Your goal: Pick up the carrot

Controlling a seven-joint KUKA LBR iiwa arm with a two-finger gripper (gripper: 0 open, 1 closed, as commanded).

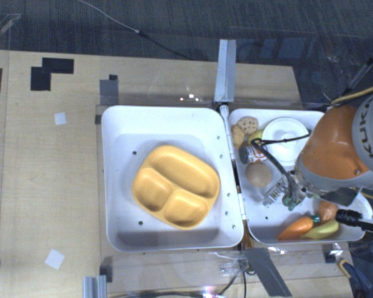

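Observation:
The carrot (pixel 296 227) is orange and tapered, lying near the front edge of the right bin (pixel 261 227), its tip pointing left. A yellow-green banana-like piece (pixel 323 230) lies against its right end. My gripper (pixel 283 194) hangs over the right bin just above and left of the carrot, apart from it. The grey and orange arm (pixel 336 151) covers the bin's right part.
The right bin also holds cookies (pixel 245 130), a white bowl (pixel 285 132), a small can (pixel 252 154), a tan round item (pixel 258 174) and an orange-red piece (pixel 327 210). The left bin (pixel 118 166) holds a yellow divided tray (pixel 174 185).

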